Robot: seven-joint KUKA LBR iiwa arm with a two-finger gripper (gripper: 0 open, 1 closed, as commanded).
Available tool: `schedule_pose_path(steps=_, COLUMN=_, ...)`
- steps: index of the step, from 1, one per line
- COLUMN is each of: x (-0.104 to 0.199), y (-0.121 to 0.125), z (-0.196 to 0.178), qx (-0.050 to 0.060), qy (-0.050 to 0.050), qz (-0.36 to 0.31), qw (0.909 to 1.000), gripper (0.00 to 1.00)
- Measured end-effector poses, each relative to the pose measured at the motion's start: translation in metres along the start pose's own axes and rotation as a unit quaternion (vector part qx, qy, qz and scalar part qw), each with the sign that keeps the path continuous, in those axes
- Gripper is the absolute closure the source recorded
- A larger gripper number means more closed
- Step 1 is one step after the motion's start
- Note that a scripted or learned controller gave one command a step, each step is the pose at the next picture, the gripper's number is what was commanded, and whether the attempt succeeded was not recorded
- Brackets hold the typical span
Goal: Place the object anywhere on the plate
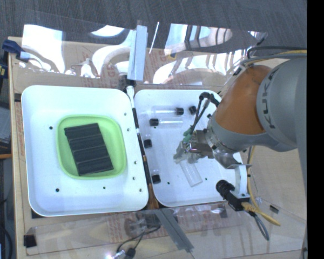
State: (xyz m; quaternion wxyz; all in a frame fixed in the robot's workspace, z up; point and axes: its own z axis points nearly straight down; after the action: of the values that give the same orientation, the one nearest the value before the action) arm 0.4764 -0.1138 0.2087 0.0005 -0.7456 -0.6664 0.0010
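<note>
**Jaws low in the right bin, grip unclear**

Jaws on the gripper point(184, 151) sit down in the right bin point(167, 190), but I honestly can't tell how they stand or whether they hold anything. Clear tubes point(192, 175) lie just beside it. Green plate point(116, 155) in the left bin point(38, 188) already carries a dark ridged block point(88, 149). My guess: see-through, round tubes could easily slip or roll away.

Object: a dark grey ribbed rectangular block point(88, 148), lying flat, its long side angled slightly off the bin's edges.
Plate: a lime-green square plate point(116, 131) with rounded corners and a raised rim, resting in the left white bin.
Position: the block lies on the plate, near its centre.
</note>
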Motion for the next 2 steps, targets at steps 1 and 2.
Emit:
schedule_pose_path(steps=1, x=0.0874, y=0.0302, z=0.0181, qx=0.0, qy=0.0, qz=-0.105, qw=0.9945, gripper=1.0)
schedule_pose_path(steps=2, x=0.0871, y=0.0302, z=0.018, qx=0.0, qy=0.0, qz=-0.104, qw=0.9945, gripper=0.0)
